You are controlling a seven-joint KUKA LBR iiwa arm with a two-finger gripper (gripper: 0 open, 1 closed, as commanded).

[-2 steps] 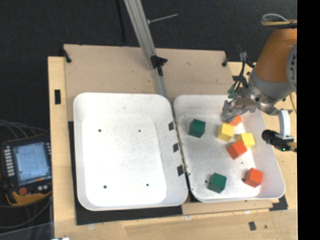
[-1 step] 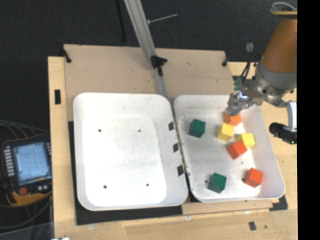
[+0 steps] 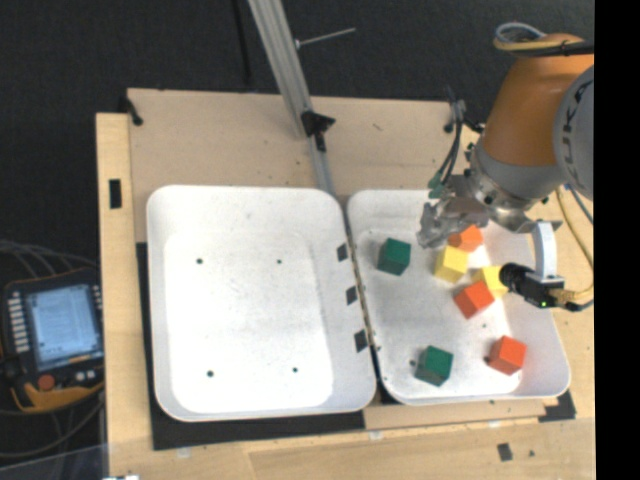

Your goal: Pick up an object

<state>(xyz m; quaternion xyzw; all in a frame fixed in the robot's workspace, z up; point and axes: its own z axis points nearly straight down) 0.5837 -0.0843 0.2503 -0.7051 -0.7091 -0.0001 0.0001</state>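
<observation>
Nearest the camera, along the front edge of the right bin (image 3: 560, 373), sit a dark green block (image 3: 434, 365) and an orange-red block (image 3: 507, 354), well apart from each other and lying free on the speckled white floor. A little farther back, a second orange-red block (image 3: 474, 298) lies tilted, just beside a yellow block (image 3: 452, 263) and another yellow piece (image 3: 494, 280) partly hidden behind a black fitting on the arm. To their left, alone, rests a second green block (image 3: 394, 256), near the seam where the two bins meet.

Farther still, the end effector (image 3: 437, 226) hangs low over the back of the cluster, just beside a small orange block (image 3: 466, 237); whether it is released or clenched cannot be told, and nothing shows between its tips. The left bin (image 3: 165, 268) is a shallow, smooth, round-cornered white tray on the pale wooden tabletop (image 3: 220, 138).

The blocks look like small painted cubes, probably wood or hard plastic: light, stiff, not fragile, with flat faces that should grip well but may slide on the slick bin floor. Any pair of opposite flat faces suits a pinch. The lone green block offers free sides; the clustered yellow and orange ones are crowded, so a closing pinch could nudge neighbours.
</observation>
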